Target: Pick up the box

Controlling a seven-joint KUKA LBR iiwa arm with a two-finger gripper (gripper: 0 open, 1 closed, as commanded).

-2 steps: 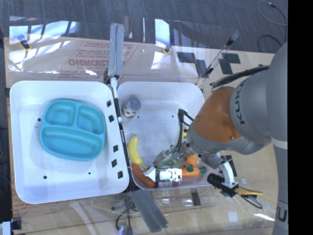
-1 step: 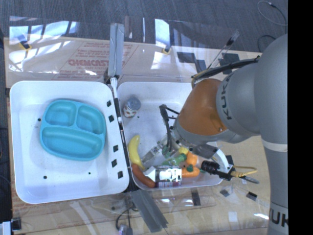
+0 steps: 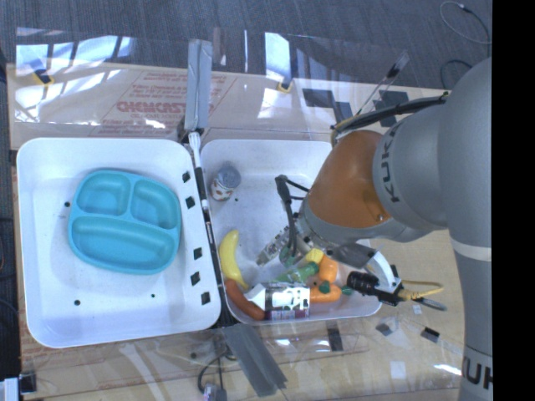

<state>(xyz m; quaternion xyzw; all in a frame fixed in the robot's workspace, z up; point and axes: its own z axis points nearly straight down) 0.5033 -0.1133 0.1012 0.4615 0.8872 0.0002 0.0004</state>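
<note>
- The arm [image 3: 401, 174] reaches in from the right and is bent low over the right bin [image 3: 251, 153].
- The gripper [image 3: 288, 249] sits down among a cluster of items at the near side of that bin. How far the claw is open, and whether it has hold of anything, cannot be told; the wrist and the clutter hide it.
- The box [image 3: 287, 299] lies on its side along the near wall of the right bin, just near of the gripper. It is small, with a dark body and a white label panel.
- It is crowded: a banana [image 3: 228, 257] lies just to its left, a red-brown piece [image 3: 241, 303] touches its left end, and orange and yellow-green toy pieces [image 3: 326, 276] press against its far right side.
- For a clean pick, the claw should likely shift toward the near wall and straddle the short width of the box, clear of the neighbours.
- The near wall leaves little finger room; a steep approach seems safest.
- The left bin [image 3: 42, 224] holds a blue divided plate [image 3: 125, 221], well apart from the work.
</note>
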